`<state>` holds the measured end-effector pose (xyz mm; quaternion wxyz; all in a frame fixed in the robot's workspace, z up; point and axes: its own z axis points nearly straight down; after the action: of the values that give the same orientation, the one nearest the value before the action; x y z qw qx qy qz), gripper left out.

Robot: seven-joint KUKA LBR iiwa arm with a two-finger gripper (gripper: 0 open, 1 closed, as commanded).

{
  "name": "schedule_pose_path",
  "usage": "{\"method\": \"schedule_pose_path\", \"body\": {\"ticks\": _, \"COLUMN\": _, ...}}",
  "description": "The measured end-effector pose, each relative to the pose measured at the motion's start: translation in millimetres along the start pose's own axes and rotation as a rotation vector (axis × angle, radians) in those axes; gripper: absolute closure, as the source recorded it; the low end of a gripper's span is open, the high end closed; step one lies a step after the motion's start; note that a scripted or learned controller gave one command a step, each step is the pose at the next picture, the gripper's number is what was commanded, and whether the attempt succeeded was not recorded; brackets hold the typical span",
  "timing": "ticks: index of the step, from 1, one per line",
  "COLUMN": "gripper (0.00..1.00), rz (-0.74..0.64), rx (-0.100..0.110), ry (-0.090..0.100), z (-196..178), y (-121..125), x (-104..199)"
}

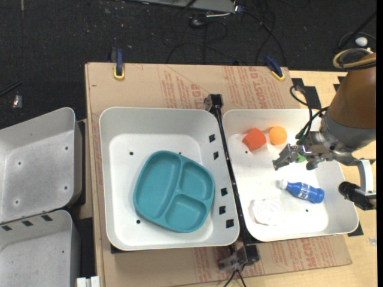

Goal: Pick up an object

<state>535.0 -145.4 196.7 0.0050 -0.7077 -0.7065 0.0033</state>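
My gripper [297, 159] hangs over the right bin [335, 223], near its middle right, with its dark fingers spread open. A small green thing [301, 156] peeks out between and beneath the fingers, mostly hidden; I cannot tell whether it is touched. A red-orange block [254, 139] and an orange ball [277, 135] lie just left of the gripper, toward the back. A blue bottle with a white cap [304, 191] lies on its side just in front of the gripper. A white round object [267, 211] rests near the bin's front.
The left bin [119, 130] holds a teal divided plate [173, 190]. A black divider [224, 172] runs between the bins. Cardboard [179, 82] lies under both. White panels [36, 160] sit off to the far left.
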Motion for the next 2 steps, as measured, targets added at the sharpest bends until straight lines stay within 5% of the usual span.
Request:
{"method": "schedule_pose_path", "body": {"ticks": 1, "gripper": 0.0, "rz": -0.002, "rx": -0.011, "ry": -0.002, "z": -5, "y": 3, "x": 0}}
{"method": "schedule_pose_path", "body": {"ticks": 2, "gripper": 0.0, "rz": 0.0, "rx": -0.006, "ry": -0.001, "z": 47, "y": -7, "x": 4}}
